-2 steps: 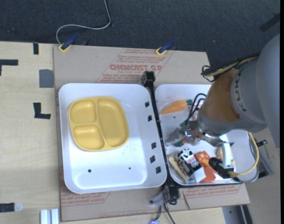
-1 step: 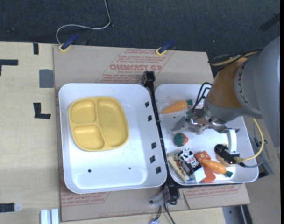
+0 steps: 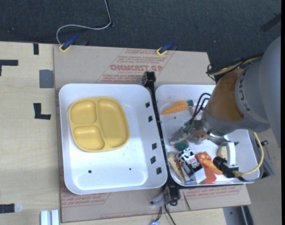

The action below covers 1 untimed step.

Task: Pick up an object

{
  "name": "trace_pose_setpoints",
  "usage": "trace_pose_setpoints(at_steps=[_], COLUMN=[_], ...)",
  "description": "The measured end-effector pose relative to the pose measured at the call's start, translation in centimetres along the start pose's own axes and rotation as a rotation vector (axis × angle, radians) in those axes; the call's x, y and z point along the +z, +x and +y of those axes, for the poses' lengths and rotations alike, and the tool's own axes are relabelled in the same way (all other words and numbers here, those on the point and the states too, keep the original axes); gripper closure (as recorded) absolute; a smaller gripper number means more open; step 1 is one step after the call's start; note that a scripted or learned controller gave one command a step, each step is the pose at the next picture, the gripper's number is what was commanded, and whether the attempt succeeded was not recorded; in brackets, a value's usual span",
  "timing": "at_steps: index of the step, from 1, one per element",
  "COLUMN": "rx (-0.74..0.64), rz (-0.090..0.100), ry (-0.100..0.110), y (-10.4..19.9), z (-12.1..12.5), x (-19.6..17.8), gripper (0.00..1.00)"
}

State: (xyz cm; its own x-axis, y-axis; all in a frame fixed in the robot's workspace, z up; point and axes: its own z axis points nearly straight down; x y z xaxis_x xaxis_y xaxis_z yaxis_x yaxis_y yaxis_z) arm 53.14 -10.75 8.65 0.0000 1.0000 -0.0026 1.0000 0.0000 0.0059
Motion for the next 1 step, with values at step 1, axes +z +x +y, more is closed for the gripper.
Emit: trace_pose_setpoints(at_steps=[1], rx=[0.0], rz=[-0.002], ry=[-0.001], y=[-0.07], z=[0.03], x=[-0.96], gripper=[1.0])
